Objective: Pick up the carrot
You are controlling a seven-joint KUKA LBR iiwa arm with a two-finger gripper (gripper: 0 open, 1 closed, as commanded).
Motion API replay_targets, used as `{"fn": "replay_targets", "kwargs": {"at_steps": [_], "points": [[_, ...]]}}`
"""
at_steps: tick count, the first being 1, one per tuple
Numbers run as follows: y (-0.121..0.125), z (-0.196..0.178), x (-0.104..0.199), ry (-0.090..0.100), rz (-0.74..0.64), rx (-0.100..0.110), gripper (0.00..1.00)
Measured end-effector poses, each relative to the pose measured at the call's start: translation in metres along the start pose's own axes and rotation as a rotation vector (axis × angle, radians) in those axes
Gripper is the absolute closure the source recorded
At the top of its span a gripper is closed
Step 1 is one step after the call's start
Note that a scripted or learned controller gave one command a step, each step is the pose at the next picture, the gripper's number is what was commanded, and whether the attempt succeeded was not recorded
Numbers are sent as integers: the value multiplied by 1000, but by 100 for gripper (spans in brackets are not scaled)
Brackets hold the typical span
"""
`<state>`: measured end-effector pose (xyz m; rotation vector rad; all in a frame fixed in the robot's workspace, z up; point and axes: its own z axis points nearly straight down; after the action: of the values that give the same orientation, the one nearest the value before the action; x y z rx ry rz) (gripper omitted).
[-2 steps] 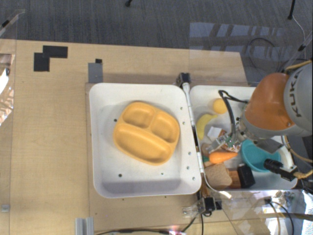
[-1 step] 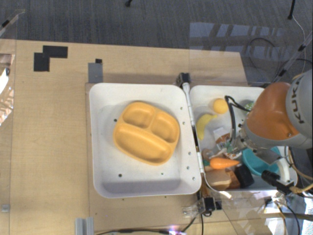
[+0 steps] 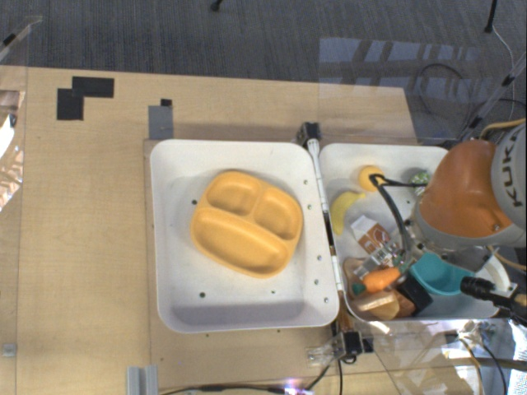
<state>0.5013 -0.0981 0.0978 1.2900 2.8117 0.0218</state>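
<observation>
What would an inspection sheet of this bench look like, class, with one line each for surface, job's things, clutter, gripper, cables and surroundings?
Surface: wooden bench bearing a left bin and a right bin side by side.
Job's things: carrot lies in the right bin near its front edge, among other items.
Clutter: yellow divided plate in the left bin; yellow banana-like pieces, a teal cup, a brown bread-like item and a small packet in the right bin.
Gripper: gripper sits low over the right bin, just above the carrot; open or shut cannot be judged.
Cables: black cable runs along the arm; more wires at the front edge.
Surroundings: grey carpet; black tape marks on the bench.
</observation>
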Motion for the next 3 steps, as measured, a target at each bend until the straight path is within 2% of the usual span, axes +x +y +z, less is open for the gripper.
{"fn": "replay_targets", "kwargs": {"at_steps": [1,2,3], "points": [[0,-1,5,6,310,10,0],[0,0,2,1,40,3,0],[-1,2,4,10,378,9,0]]}}
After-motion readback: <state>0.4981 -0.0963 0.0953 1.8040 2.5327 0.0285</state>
